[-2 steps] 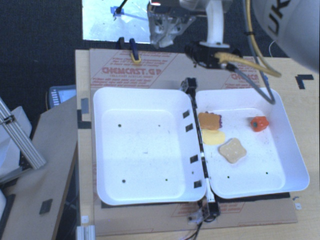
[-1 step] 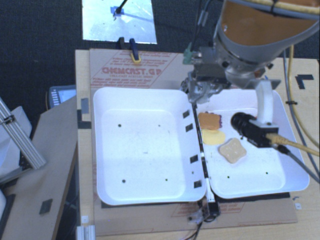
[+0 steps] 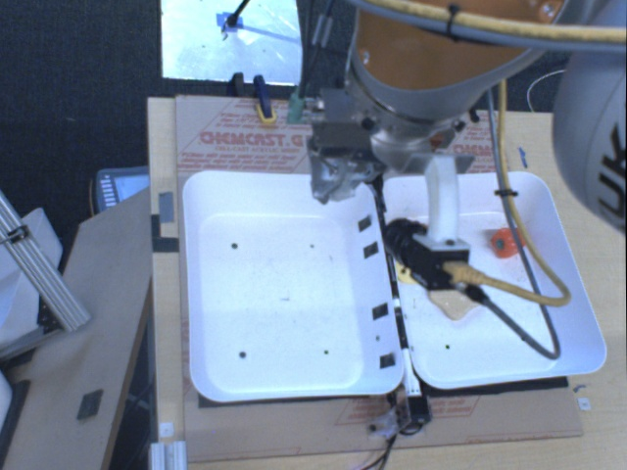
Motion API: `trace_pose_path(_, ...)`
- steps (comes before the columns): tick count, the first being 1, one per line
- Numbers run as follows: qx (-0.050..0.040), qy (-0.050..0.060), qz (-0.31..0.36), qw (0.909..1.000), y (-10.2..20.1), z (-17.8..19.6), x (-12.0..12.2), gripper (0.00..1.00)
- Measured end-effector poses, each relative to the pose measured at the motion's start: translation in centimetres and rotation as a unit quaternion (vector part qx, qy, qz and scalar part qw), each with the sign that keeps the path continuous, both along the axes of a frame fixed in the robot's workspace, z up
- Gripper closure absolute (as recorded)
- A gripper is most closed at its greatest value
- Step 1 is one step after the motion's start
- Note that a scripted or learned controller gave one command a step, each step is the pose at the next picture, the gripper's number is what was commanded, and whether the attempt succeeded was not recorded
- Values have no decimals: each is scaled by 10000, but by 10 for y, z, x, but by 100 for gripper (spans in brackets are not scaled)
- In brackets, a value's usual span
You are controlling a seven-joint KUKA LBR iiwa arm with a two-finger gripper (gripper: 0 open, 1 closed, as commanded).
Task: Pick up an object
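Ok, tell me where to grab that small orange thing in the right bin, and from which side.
Take the small orange object across its body, coming straight down from above. It looks low and compact, lying on the right bin floor near the far right wall, with bare floor around it. A yellow cable runs just beside it, so set the fingers clear of that. Its exact shape is too small to tell.

Robotics lab, white bins (image 3: 269, 292) taped on a cardboard-covered bench (image 3: 245, 135), cabled grey-orange arm (image 3: 451, 47) overhead

Soft focus, bright overhead glare
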State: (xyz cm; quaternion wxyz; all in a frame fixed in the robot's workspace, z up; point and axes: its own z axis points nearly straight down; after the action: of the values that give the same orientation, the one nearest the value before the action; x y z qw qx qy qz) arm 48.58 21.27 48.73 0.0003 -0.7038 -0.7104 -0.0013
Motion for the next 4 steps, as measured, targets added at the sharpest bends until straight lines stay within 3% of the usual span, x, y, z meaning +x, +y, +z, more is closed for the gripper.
trace_pose_path(1, -4, -2, -25, 10000, -3, 0, 1, 0)
trace_pose_path(2, 5, -15, -2, 10000, -3, 12, 1, 100)
trace_pose_path(3, 3, -25, -10, 10000, 23, 50, 33, 100)
trace_pose_path(4, -5, -2, -17, 10000, 22, 48, 31, 0)
